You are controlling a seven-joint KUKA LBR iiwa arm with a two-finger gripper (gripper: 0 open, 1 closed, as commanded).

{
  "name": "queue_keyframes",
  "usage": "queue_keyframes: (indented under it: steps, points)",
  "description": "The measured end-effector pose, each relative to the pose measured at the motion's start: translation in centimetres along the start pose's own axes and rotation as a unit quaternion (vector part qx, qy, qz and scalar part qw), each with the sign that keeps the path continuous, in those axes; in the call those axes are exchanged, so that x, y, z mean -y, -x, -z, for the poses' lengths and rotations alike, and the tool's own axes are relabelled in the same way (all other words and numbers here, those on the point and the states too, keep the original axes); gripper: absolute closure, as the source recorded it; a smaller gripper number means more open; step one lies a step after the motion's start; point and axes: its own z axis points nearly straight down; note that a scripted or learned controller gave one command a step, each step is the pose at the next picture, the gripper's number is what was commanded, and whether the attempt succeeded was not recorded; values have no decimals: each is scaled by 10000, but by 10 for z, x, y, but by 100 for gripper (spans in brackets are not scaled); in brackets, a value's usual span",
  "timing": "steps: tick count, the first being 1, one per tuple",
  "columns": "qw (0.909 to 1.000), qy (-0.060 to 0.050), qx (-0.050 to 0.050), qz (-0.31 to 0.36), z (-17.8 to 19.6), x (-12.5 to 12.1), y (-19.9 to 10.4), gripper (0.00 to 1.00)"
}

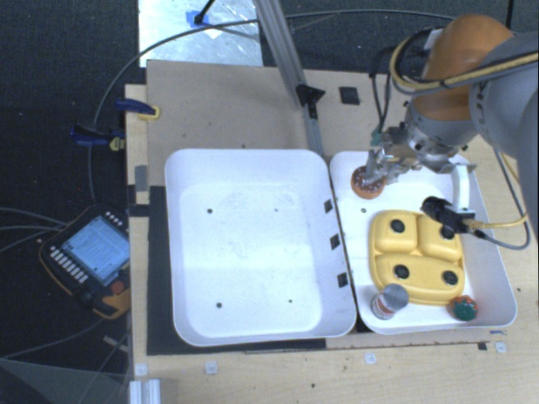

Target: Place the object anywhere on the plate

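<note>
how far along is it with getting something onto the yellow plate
Nothing looks placed yet: the yellow plate shows no loose object on it. In hand: the gripper is down over a small brown round object in the right bin. Left: lifting it, carrying it over and setting it down on the plate.

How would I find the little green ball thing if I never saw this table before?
Look in the right-hand white bin, beside the big yellow sectioned plastic plate. At the plate's near right corner sits a small round green object with a reddish patch, the only green thing there.
</note>
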Motion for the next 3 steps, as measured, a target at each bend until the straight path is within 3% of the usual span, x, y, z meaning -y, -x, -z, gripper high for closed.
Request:
queue_keyframes:
  steps: [3]
  points:
    - [10000,-9,-1,2,4,67,-148,100]
